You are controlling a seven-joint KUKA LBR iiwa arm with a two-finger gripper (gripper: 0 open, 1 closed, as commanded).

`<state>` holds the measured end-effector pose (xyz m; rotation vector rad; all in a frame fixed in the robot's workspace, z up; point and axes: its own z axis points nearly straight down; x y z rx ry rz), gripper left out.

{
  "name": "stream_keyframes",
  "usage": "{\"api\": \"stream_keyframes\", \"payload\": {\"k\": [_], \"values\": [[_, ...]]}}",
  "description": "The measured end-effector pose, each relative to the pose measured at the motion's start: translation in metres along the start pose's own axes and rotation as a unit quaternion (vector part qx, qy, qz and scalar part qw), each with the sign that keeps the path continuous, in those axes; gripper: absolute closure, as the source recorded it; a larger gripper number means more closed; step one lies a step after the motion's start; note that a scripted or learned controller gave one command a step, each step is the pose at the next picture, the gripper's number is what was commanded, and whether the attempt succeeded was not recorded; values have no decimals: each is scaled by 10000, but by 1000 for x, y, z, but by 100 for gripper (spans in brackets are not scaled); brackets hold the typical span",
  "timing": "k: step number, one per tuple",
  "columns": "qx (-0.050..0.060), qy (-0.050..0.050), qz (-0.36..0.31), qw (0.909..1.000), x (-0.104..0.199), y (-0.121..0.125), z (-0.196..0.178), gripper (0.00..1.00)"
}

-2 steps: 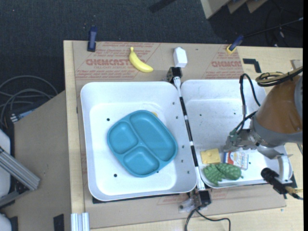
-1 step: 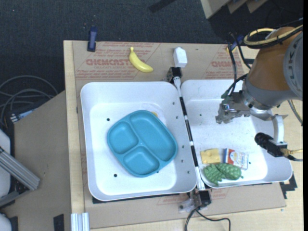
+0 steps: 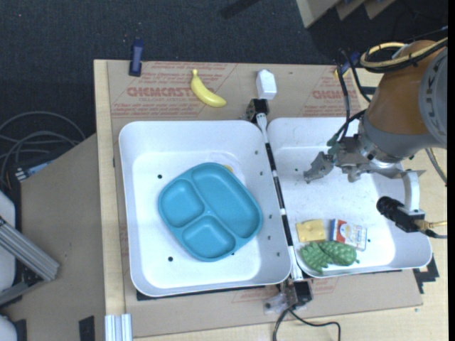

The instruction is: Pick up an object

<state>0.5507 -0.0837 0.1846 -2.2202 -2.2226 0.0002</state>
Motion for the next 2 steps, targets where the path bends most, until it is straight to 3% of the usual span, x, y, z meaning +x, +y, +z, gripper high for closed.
{"api": "stream_keyframes", "payload": {"k": [1,2], "values": [[-12,-8,6,10000,-57,-31,-100,0],[-5,9,4,10000,-41,-55,93,0]]}}
